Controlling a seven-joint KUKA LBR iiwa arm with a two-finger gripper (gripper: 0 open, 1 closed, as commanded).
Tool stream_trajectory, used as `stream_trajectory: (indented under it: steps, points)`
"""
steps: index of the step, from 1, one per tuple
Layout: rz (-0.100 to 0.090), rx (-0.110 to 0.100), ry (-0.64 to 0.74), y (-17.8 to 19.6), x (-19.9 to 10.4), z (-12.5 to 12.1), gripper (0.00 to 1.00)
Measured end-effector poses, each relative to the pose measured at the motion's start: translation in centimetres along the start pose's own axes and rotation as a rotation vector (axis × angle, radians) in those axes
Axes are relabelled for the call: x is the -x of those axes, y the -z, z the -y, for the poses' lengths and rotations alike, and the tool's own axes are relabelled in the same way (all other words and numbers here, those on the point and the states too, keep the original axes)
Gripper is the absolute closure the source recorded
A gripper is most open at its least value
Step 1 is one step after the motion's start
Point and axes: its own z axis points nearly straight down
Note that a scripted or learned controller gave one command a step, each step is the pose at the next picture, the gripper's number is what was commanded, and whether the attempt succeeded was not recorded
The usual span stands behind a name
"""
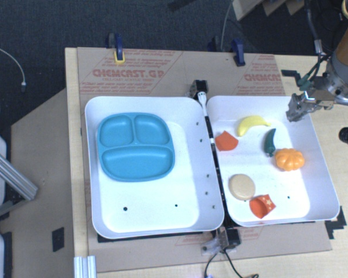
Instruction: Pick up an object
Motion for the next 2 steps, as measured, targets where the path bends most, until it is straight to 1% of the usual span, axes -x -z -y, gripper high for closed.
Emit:
stream_trajectory:
  steps: [1, 2]
  points:
    - [-0.005, -0.011, 0.005, -2.0, -5.7, -0.2, 1.0]
    - [-0.005, -0.011, 0.005, -3.1, -11.2, -1.2, 1.0]
